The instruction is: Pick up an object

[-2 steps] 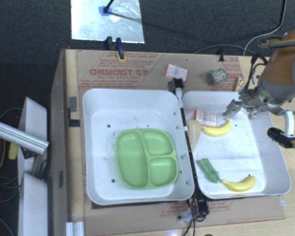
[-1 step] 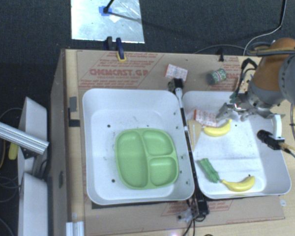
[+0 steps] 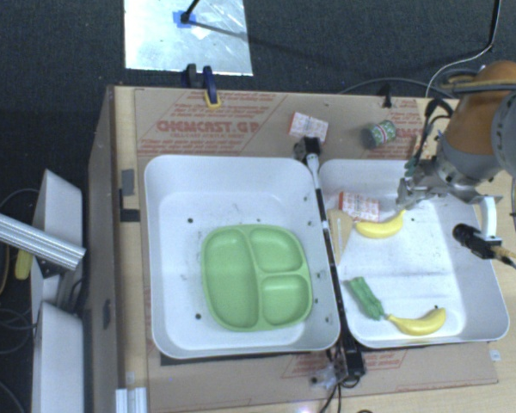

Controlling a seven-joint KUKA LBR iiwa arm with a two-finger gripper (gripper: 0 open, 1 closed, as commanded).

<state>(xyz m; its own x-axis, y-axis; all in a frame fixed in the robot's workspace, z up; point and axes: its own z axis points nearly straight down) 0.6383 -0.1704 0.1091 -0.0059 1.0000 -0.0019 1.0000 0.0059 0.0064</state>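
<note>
The hand (image 3: 410, 192) is seen low in the right bin (image 3: 477, 299), just beside the tip of the upper banana (image 3: 381, 226); whether it is apart or together cannot be told. This banana is taken as the likely target, lying near the bin's far wall, beside a small red-printed packet (image 3: 359, 204). It is judged light, smooth and curved, perhaps a stiff toy, so slipping is likely at the tapered ends. A grip across the thick middle is advised. A second banana (image 3: 419, 321) lies toward the near wall.
</note>
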